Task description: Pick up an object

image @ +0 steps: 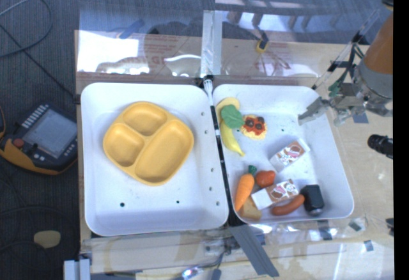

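Bench [358,163] w/ two white bins: left bin [96,208], right bin [332,163], side by side.

Left bin [96,208] white, carrying a yellow divided plate [148,142]. Right bin [332,144] white: yellow banana [231,138], green leaf [232,117], orange carrot [243,190] with green top, red sausage [287,206], black block [313,199], white cartons [289,155] with red print.

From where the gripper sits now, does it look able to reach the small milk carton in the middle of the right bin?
Probably yes. The gripper hangs over the right bin's upper right, and the milk carton lies apart from its neighbours with nothing covering it.
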Action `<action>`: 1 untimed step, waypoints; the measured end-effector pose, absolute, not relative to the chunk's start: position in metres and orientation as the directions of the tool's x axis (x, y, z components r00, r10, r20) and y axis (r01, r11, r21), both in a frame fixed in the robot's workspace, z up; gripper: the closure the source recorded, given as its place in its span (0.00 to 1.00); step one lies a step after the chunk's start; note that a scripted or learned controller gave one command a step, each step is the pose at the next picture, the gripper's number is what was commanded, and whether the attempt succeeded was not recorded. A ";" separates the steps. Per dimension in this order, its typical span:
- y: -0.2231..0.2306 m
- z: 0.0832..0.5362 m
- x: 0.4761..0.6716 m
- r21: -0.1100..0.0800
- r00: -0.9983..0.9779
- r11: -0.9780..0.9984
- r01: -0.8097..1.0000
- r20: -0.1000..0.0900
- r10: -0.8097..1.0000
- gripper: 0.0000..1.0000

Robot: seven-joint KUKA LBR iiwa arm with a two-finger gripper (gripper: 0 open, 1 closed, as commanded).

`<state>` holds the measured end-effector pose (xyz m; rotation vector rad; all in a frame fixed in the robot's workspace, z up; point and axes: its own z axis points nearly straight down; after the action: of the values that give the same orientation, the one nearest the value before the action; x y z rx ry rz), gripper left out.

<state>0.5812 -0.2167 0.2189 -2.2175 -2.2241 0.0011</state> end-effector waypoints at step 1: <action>-0.207 0.103 0.548 0.000 -0.035 0.035 0.999 0.001 0.999 0.00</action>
<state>0.5480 -0.2067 0.1033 -2.1820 -2.2600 -0.0013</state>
